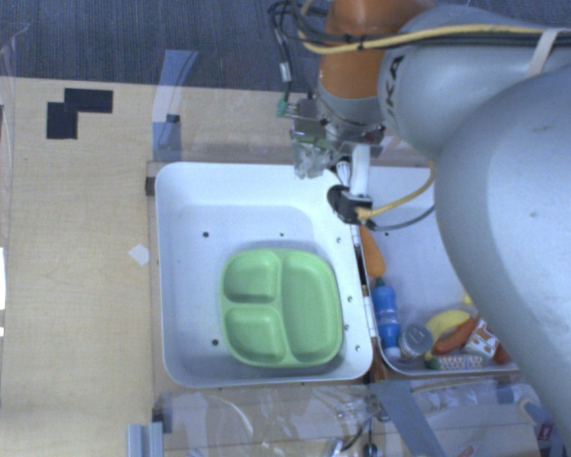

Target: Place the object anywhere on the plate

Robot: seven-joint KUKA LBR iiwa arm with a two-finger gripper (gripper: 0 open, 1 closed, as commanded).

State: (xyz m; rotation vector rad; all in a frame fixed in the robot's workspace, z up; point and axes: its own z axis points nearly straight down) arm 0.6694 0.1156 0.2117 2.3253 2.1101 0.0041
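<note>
A light green plate (pixel 281 307) with three compartments lies in the near half of the left white bin (pixel 186 255), and nothing rests on it. My gripper (pixel 325 171) hangs below the orange wrist band over the far right corner of that bin, close to the wall shared by the two bins. I see no object in it. It sits well behind the plate. In the right bin (pixel 414 255) lie an orange carrot-like piece (pixel 370 251), a blue bottle (pixel 385 314), a small grey can (pixel 417 340), a yellow piece (pixel 447 323) and a red piece (pixel 457 336).
The grey arm covers most of the right bin and the right side of the bench. A clear plastic upright (pixel 168 103) stands behind the left bin. Black tape marks (pixel 76 110) lie on the wooden bench at the far left.
</note>
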